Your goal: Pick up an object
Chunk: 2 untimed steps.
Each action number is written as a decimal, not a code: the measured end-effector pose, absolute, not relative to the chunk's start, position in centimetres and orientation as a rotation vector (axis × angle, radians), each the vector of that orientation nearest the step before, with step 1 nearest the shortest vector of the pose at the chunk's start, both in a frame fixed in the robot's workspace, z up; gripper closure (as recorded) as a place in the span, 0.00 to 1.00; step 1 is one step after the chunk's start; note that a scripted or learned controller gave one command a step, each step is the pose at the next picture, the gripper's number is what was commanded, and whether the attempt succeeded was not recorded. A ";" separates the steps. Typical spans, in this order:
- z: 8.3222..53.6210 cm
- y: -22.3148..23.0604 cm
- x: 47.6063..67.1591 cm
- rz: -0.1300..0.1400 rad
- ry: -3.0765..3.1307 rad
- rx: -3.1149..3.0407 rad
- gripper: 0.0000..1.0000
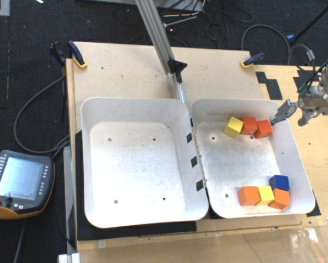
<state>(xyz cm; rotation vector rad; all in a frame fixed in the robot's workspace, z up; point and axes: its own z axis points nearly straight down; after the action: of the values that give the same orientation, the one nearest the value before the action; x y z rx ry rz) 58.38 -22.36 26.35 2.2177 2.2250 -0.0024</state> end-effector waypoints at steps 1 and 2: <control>17.2 -18.4 65.5 -0.001 2.230 2.216 0.00; 12.1 -15.4 68.0 0.014 2.209 2.211 0.00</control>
<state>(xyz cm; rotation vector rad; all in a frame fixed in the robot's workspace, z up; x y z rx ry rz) 68.00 -15.42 12.07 2.2107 2.2088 0.0136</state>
